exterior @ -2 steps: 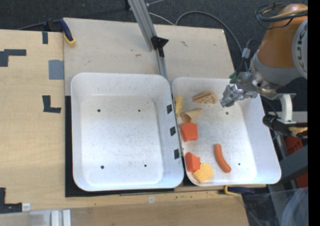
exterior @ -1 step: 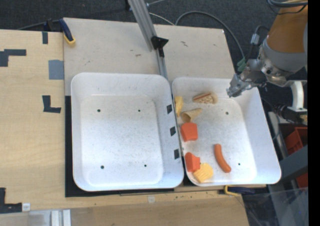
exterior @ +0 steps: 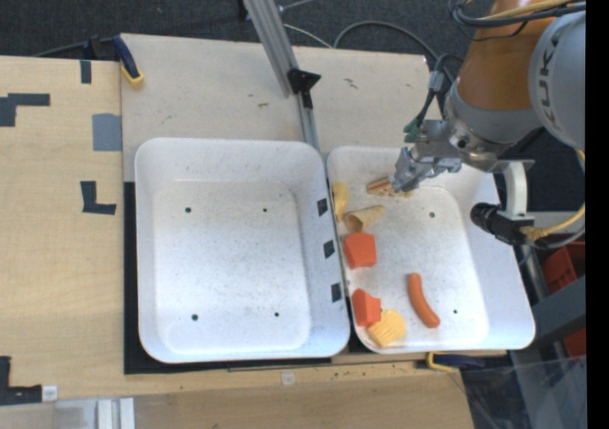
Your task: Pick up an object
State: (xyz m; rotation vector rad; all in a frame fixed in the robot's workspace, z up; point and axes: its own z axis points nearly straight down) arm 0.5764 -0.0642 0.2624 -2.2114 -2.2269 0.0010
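- Camera view: your gripper [exterior: 411, 177] sits low over the right bin [exterior: 495, 318], near that bin's far edge, a bit left of its middle.
- Can't tell from this slant whether it's released or clenched on anything; wrist blocks it.
- Small hot-dog piece [exterior: 380, 186] lies just beside the gripper tip, on its left, by the far edge of the right bin. Touching or apart: can't tell.
- Yellow wedge [exterior: 340, 198] rests against the right bin's left wall, near the far-left corner.
- Tan cone-shaped piece [exterior: 363, 218] lies just near-side of the wedge, close to the left wall.
- Orange cube [exterior: 360, 250] sits along the left wall, about mid-length.
- Second orange block [exterior: 366, 307] is near the near-left corner, touching the yellow corn piece [exterior: 388, 328] beside it.
- Orange sausage [exterior: 422, 300] lies on the bin floor, toward the near edge, apart from the rest.
- Left bin [exterior: 152, 165] stands side by side with the right one.
- You've got a metal post [exterior: 271, 23] slanting up from the bench at the far edge between the bins.
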